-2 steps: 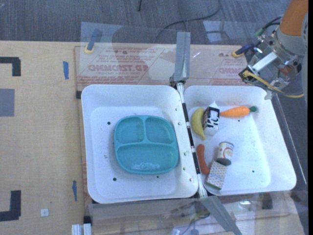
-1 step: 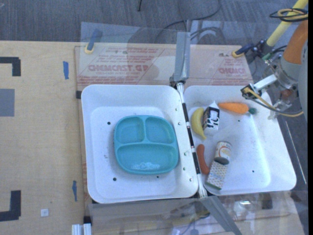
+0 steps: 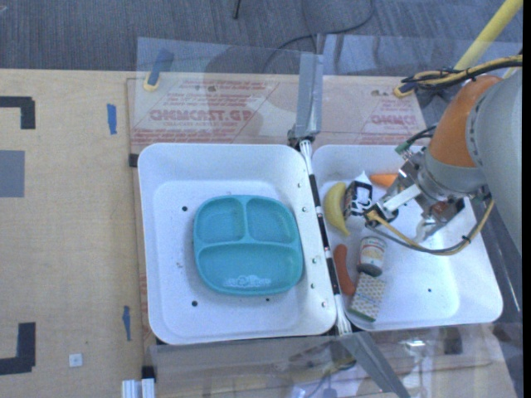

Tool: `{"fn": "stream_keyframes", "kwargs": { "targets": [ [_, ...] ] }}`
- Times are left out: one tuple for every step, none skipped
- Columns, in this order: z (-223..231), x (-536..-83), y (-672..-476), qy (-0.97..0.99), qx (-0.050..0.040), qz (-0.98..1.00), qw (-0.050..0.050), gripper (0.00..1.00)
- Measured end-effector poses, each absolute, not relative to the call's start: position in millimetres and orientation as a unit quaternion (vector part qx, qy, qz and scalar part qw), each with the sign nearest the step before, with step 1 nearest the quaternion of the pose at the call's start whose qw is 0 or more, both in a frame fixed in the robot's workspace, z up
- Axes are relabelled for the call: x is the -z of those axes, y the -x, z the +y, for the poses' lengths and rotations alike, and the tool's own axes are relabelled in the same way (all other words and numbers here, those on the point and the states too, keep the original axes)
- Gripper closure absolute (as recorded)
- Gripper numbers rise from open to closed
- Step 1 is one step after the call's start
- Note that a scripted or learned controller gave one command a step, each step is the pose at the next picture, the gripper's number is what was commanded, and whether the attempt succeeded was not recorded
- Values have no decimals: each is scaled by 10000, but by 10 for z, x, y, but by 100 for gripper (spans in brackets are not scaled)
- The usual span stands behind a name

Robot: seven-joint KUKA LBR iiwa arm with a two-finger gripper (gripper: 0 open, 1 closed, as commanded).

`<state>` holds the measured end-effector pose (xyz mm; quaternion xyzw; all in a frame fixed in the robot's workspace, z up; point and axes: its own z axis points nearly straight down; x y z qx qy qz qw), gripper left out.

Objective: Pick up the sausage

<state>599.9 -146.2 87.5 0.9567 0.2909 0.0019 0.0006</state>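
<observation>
Table: a pale wooden table (image 3: 66, 222) marked with blue and black tape carried two shallow white bins side by side, with grey carpet beyond its far edge.
Plate bin: the shallow white plastic bin (image 3: 166, 172) away from the arm held a teal divided plastic plate (image 3: 247, 245) at its middle.
Arm bin: the second white bin (image 3: 431, 288) held everything else, crowded along the wall it shares with the plate bin.
Sausage: the slim reddish-brown sausage (image 3: 343, 270) lay flat against that shared wall, toward the bin's near corner.
Neighbours: a curved yellow banana (image 3: 334, 208) lay beyond its far end; a small capped jar (image 3: 371, 255) and a patterned flat packet (image 3: 367, 297) sat just beside it, on the arm's side.
Far edge: a small orange piece (image 3: 383, 178) lay near the bin's far wall.
End effector: the end effector (image 3: 431, 214) hung over the middle of the arm bin, below the grey arm's orange band (image 3: 456, 131); whether it was released or clenched could not be told, and nothing showed in its grasp.
Key relation: the sausage lay from the end effector toward the shared wall and the near edge, beyond the jar, well apart; its long axis ran along that wall, far edge to near edge.
Count: one sausage, one banana, one jar, one packet, one orange piece, one plate, two bins.
Judgement: a grasp across the short axis looked cramped between wall and jar.
</observation>
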Motion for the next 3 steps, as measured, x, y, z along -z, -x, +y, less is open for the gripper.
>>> {"fn": "stream_keyframes", "kwargs": {
  "targets": [
    [-1823, -1576, -6366, -9785, 6, 2063, -4, 0],
    [-1284, -875, -6164, -9607, -20, 2777, 7, 0],
    [-1377, -872, -6537, -9879, 147, 1542, -122, 0]
  ]
}}
